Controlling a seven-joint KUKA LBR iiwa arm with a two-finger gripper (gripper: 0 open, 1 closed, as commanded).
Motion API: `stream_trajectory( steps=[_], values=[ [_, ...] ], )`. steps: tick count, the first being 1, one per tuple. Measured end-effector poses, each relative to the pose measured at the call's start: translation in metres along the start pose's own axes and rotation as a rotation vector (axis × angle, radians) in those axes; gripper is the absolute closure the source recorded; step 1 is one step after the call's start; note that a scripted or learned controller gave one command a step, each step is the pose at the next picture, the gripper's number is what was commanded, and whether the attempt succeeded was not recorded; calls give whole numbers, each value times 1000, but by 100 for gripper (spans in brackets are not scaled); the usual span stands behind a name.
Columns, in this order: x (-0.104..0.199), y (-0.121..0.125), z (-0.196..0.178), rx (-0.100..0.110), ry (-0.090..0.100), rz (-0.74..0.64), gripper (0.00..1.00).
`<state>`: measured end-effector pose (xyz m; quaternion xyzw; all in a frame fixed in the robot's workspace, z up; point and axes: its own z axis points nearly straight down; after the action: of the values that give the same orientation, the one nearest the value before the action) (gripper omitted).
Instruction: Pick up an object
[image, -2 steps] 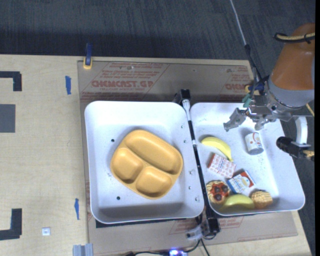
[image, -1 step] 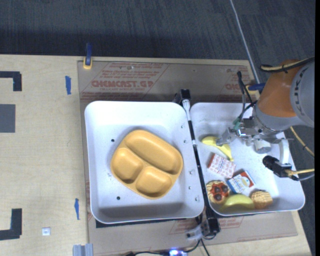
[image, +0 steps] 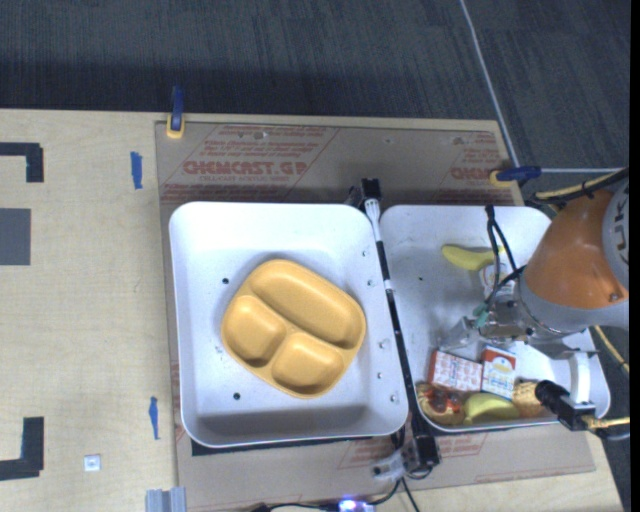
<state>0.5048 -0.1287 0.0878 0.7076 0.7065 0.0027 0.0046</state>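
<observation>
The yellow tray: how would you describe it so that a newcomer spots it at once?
Take the left white bin, the one away from the arm. The yellow tray lies in its middle, tilted. It is a large rounded dish with three compartments, far bigger than the small items in the right bin.

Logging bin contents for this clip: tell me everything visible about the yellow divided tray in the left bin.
The yellow divided tray is one piece of smooth, glossy, plastic-looking material with rounded edges. It has three bulging sections: one long one along the far side and two smaller ones nearer the camera. It seems to lie upside down, turned at an angle, near the middle of the left bin. Only the bin floor touches it.
</observation>
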Motion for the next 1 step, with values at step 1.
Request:
stream_trajectory(
  steps=[1],
  values=[
    [-1,0,-9,-2,-3,1,100]
  ],
)
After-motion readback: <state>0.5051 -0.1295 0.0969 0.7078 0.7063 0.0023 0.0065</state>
